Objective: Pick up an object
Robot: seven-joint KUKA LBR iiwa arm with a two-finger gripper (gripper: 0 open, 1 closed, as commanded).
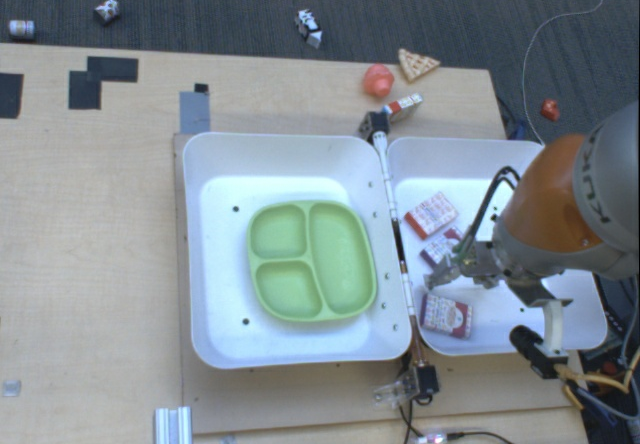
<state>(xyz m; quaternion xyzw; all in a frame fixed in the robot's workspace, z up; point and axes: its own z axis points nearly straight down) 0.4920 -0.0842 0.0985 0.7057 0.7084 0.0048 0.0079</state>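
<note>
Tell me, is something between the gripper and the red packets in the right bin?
Nothing visible is. The gripper hangs inside the right bin, with one red packet just below it and another red packet above it.

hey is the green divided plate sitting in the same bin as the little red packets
No, the green divided plate lies in the left bin, while the red packets lie in the right bin.

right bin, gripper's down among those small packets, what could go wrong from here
1. The gripper sits between three small packets: a red and white one, a purple one and a red one. Closing here might nudge them apart instead of catching one.
2. It works close to the divider between the bins, so a sideways move could strike that rim.
</note>
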